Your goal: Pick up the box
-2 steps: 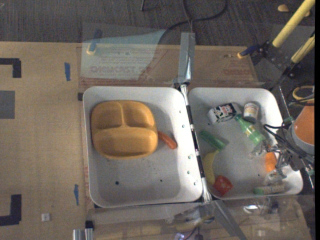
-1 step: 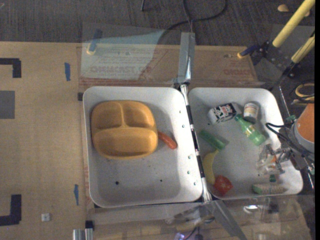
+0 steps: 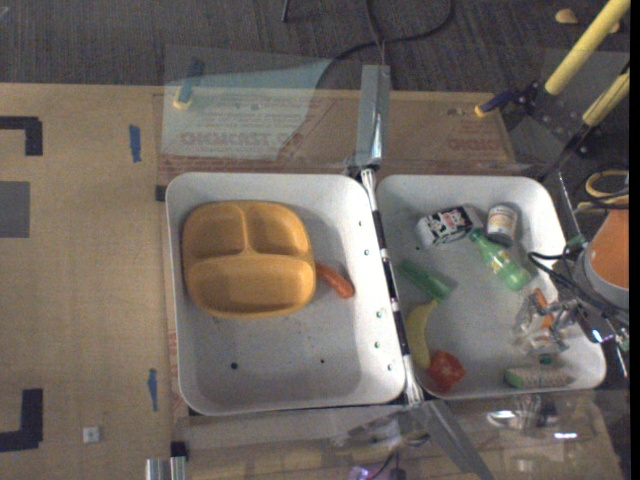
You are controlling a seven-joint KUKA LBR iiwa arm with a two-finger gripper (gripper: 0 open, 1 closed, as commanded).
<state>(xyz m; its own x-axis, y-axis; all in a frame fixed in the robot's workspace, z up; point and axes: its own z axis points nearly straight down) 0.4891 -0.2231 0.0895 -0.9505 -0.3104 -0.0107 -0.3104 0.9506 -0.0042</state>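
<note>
Since the arm reaches in from the right, the camera view shows its gripper (image 3: 545,320) low over the right bin (image 3: 470,190), near that bin's right wall; whether the jaws are open or closed cannot be told. The box (image 3: 446,224), black and white, lies apart from it toward the bin's far edge, just beside a small can (image 3: 502,222) and a green bottle (image 3: 501,259). Bare floor on the box's left side leaves approach room. The left bin (image 3: 270,383) holds a yellow tray (image 3: 246,258) and a carrot (image 3: 335,281).
</note>
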